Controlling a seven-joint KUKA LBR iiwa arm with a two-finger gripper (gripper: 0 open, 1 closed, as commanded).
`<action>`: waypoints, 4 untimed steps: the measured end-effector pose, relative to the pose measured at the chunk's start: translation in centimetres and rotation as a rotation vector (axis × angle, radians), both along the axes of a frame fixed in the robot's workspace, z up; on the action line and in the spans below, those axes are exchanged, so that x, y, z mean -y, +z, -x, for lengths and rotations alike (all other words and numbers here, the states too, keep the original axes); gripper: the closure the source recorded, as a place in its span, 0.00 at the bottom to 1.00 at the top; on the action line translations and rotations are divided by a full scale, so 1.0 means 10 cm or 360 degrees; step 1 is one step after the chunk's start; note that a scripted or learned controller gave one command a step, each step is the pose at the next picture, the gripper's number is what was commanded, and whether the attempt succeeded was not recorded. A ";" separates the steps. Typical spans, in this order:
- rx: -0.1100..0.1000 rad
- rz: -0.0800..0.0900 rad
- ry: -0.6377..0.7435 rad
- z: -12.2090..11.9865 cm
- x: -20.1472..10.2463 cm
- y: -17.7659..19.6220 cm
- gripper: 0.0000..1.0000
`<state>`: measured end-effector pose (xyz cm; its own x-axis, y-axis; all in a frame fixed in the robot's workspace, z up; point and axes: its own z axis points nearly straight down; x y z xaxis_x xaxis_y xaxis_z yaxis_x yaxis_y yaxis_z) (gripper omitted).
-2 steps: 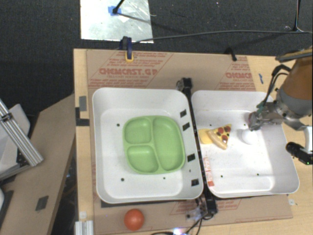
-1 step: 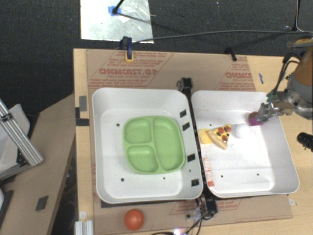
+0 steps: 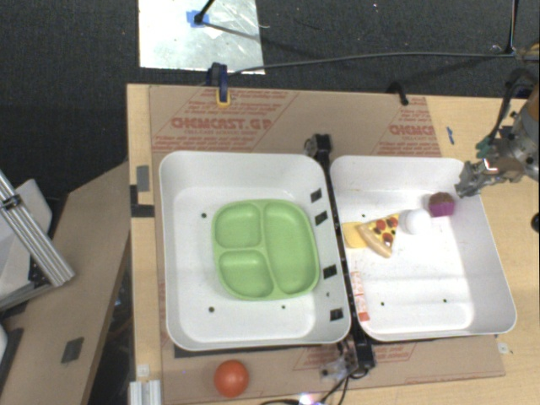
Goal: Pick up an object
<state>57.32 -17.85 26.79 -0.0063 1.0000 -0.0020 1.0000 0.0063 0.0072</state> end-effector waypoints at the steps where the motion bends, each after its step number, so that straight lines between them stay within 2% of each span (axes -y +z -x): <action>1: -0.0007 -0.0005 0.0006 -0.14 -0.58 -0.10 1.00; 2: -0.0006 -0.0005 0.0006 -0.25 -1.11 -0.06 1.00; 4: -0.0010 -0.0005 0.0004 -0.29 -2.07 -0.34 1.00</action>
